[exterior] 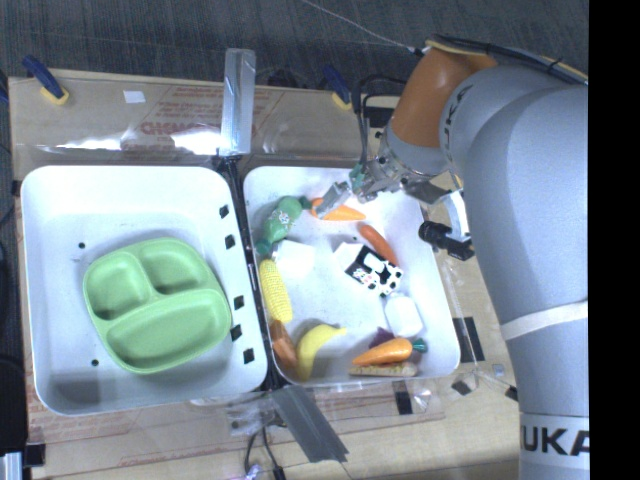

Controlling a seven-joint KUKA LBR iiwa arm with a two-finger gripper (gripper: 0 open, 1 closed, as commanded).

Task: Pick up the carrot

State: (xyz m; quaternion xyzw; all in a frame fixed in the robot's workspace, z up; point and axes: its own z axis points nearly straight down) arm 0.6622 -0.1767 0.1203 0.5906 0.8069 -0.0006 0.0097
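Observation:
Two orange carrot-like pieces lie in the right bin (440, 298). One small orange carrot (340, 211) rests near the bin's far wall. A second carrot with a green top (387, 351) lies at the near right corner. My gripper (356, 187) hangs at the far side of the bin, right above and touching or nearly touching the small carrot's right end. Nothing shows that it has been lifted. The arm's orange band (432, 88) is above the bin's far right corner.
The right bin also holds a green vegetable (280, 218), a corn cob (273, 290), a banana (318, 340), a white block (297, 260), a red-orange pepper (377, 240), a black-and-white carton (373, 270) and a white lump (404, 316). A green divided plate (155, 301) sits in the left bin (40, 228).

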